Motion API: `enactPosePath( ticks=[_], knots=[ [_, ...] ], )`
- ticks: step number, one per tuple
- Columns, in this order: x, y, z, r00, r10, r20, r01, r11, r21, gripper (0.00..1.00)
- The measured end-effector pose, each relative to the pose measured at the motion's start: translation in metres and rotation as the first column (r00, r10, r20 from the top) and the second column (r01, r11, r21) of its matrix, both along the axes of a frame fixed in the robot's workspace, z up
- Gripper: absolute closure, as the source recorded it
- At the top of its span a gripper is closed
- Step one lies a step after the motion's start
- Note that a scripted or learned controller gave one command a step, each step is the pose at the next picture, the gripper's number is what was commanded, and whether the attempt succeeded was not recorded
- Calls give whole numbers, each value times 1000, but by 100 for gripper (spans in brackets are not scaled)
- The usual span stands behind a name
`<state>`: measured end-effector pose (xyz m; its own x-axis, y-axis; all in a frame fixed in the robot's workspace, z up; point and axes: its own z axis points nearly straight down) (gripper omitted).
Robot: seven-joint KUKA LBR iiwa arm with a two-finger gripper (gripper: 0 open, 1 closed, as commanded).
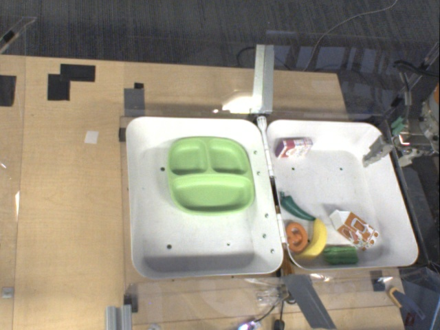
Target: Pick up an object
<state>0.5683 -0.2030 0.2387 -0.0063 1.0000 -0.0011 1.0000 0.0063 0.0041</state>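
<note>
The right bin (344, 133) holds several small items. A purple and white carton (293, 147) lies near its back left corner. Along the front lie a dark green pepper (296, 207), an orange round piece (297, 235), a yellow banana (317, 239), a green cucumber (340, 255) and a white and orange packet (355, 229). My gripper (379, 151) hangs over the right bin's far right side, apart from all of these items, with the arm coming in from the right edge.
A green divided plate (210, 174) sits in the middle of the left bin (148, 205). A metal post (264, 81) stands behind the wall between the bins. Wooden bench top (62, 184) spreads out to the left.
</note>
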Motion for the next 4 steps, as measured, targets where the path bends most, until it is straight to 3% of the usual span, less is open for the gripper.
enactPosePath(
  ticks=[1, 2, 3, 4],
  knots=[
    [-38, -3, 102, 997, -77, 3, 77, 997, -1, 0],
    [-76, 8, -26, 997, -82, -2, 82, 997, 1, 0],
    [-78, 15, -132, 994, -106, 2, 106, 994, 1, 0],
    [-38, 15, -33, 995, 104, 2, -104, 995, -1, 0]
  ],
)
